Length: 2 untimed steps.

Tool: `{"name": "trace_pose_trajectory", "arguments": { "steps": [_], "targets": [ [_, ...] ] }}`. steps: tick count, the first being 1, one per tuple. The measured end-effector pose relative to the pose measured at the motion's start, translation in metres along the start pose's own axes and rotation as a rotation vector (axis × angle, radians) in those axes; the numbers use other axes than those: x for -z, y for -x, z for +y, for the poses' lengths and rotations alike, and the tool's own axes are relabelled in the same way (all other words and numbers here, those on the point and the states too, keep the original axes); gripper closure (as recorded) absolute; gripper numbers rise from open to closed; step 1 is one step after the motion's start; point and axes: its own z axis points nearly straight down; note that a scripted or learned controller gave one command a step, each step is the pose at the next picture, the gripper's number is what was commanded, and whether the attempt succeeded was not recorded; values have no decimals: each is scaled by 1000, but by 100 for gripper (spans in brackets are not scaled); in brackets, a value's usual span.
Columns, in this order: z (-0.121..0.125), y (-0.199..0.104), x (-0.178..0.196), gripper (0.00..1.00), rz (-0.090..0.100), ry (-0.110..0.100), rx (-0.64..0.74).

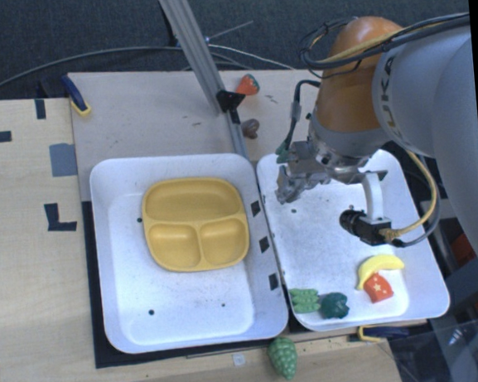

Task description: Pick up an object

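My gripper [290, 189] hangs over the upper left part of the right bin [319, 245], close to its left wall, with nothing visible in it. Several small toys lie at the front of that bin, well away from the gripper: a light green piece [304, 299], a dark green piece [334, 305], a yellow banana [379, 266] and a red piece [379, 288] just beneath the banana. The grey arm with its orange band [354, 76] covers the bin's upper right part.
The left bin [114, 238] holds a yellow divided plate [196, 223]. A green bumpy toy [282, 357] lies on the bench in front of the bins. A red-orange toy [248, 84] and a small brown one [251, 128] sit behind them beside a metal post [197, 44].
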Motion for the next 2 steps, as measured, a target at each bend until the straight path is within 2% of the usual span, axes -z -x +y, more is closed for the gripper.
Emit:
{"name": "trace_pose_trajectory", "arguments": {
  "steps": [1,2],
  "targets": [
    [12,-49,5,100,0,1,-1],
    [25,-95,-9,100,-1,0,-2]
  ]
}}
